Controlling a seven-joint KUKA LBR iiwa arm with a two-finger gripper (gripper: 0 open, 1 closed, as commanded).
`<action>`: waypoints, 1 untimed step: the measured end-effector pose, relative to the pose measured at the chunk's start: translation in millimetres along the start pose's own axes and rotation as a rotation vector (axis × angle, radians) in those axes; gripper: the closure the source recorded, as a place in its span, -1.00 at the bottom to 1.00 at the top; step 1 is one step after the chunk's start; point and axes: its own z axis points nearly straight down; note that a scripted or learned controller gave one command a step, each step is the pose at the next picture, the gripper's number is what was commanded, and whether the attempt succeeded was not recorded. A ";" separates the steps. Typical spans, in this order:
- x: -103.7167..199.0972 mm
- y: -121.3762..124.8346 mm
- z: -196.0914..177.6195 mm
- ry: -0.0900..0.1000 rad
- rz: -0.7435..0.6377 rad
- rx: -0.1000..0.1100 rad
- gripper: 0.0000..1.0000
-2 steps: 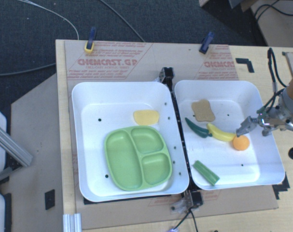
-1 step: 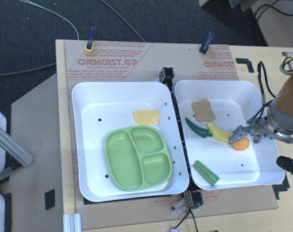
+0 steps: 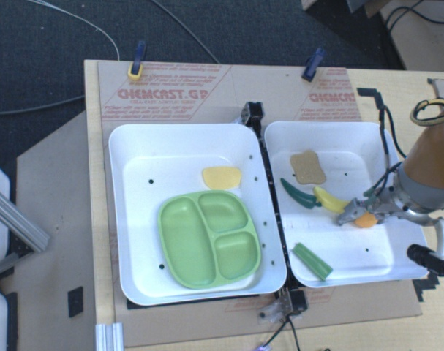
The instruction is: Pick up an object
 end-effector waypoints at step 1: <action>-0.7 1.6 -13.4 -0.004 0.001 -0.008 1.00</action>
